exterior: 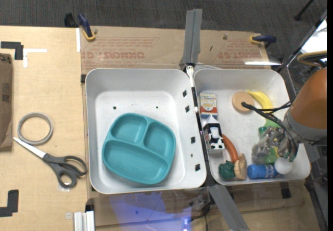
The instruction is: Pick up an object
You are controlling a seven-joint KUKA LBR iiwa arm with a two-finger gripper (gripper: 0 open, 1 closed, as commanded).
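The right bin holds several objects. A yellow banana and a tan disc lie at the back. A small carton and a black-and-white toy sit along the left wall. An orange carrot, a green broccoli piece, a blue bottle and a white ball crowd the front. My gripper is low in the right half of this bin, just above the blue bottle and beside a green item. Nothing is visibly lifted.
The left bin holds a teal divided plate. On the bench to the left lie scissors and a tape roll. The arm's orange band hangs over the right bin's right wall.
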